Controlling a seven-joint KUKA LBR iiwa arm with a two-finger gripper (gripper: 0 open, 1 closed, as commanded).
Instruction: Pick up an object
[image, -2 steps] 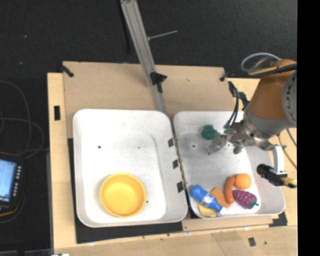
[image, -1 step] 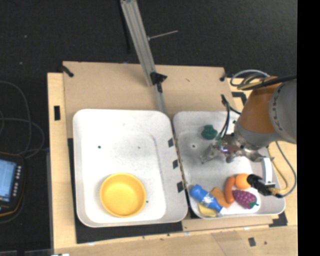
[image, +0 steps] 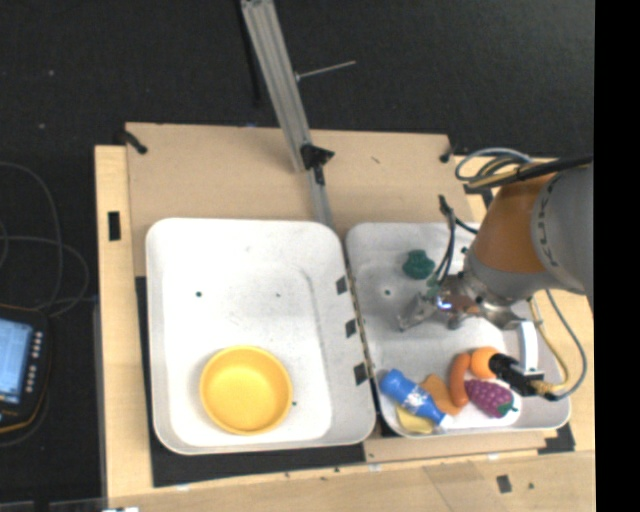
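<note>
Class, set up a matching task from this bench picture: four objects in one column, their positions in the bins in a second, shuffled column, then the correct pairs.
Objects:
1. yellow bowl
2. green toy
3. purple grapes
4. blue bottle

Positions:
A. right bin, near corner by the arm
B. left bin, near end
C. right bin, far end
D. right bin, near end beside the divide between bins

Pairs: 1-B, 2-C, 3-A, 4-D

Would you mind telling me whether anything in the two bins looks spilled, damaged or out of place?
Nothing stands out. The yellow bowl sits upright in the left bin. In the right bin, the toy food is huddled in the near corner, purple grapes among it, and a small green item lies apart, farther back. Nothing is spilled over the rims.
</note>
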